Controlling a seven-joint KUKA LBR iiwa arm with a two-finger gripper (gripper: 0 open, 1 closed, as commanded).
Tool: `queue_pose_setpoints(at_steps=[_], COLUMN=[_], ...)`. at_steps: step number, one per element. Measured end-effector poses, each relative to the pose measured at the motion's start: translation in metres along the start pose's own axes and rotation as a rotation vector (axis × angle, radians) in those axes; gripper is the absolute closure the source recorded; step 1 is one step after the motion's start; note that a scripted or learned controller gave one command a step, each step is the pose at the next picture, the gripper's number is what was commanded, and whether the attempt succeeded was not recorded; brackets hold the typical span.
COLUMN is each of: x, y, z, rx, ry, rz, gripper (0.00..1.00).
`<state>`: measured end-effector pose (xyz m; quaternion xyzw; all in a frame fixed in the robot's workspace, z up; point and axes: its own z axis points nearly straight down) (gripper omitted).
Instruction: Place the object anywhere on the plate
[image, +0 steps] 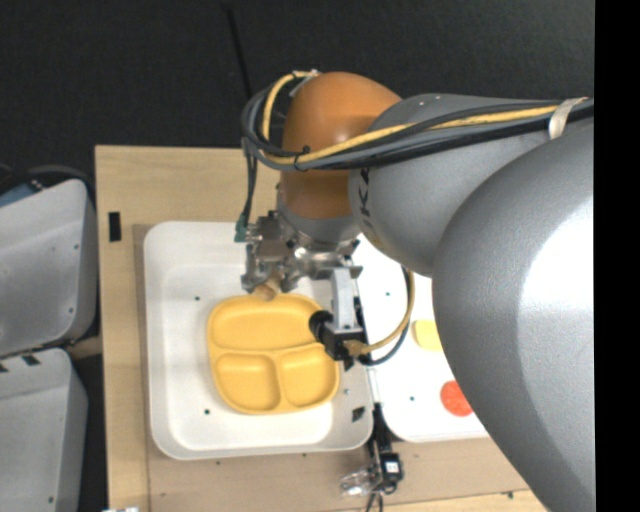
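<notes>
light: even, overhead | shadows: soft | focus: slightly soft | glare: none

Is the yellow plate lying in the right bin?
No, the yellow plate lies in the left bin, and the right bin holds small yellow and orange things.

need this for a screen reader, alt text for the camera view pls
A grey arm with an orange band holds its tool at the far rim of a yellow divided plate in the left white bin. An orange item and a yellow item lie in the right bin.
</notes>
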<state>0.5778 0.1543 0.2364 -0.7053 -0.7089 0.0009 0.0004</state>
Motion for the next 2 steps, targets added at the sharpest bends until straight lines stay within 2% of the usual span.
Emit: queue_pose_setpoints(at_steps=[1, 2], x=[0.0502, 0.0474], y=[-0.0096, -0.0089], z=[0.0059, 0.0056], rx=[-0.002, -0.002], ry=[0.002, 0.001], rz=[-0.002, 0.002], gripper=[1.00, 0.00])
